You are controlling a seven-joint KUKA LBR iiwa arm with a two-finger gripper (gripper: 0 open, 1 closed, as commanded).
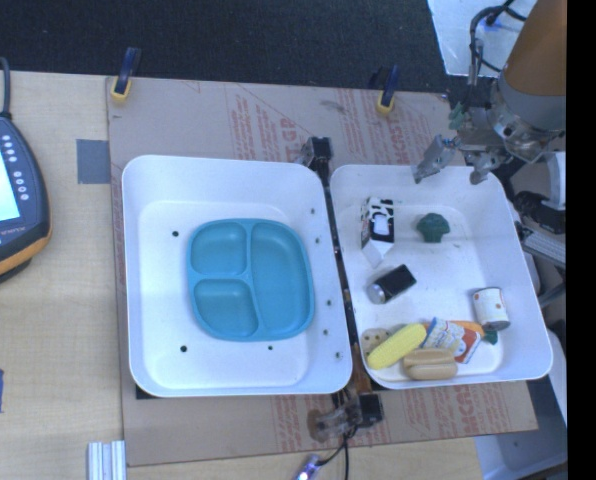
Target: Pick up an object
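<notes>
The arm (538, 38) is running off the frame's top right. The teach pendant (3, 198), left of the left bin (143, 268), is being cut by the left edge. Packaging print near the corn (396, 345) is staying too small to read.

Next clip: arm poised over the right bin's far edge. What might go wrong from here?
The gripper, fingers spread, hangs over the right bin rim, so a straight descent might strike it. The nearest target, the green object, is small and rounded and may slip out. In the near corner, the corn cob, hot dog and carton lie touching; a grasp there could catch two or shove them.
</notes>
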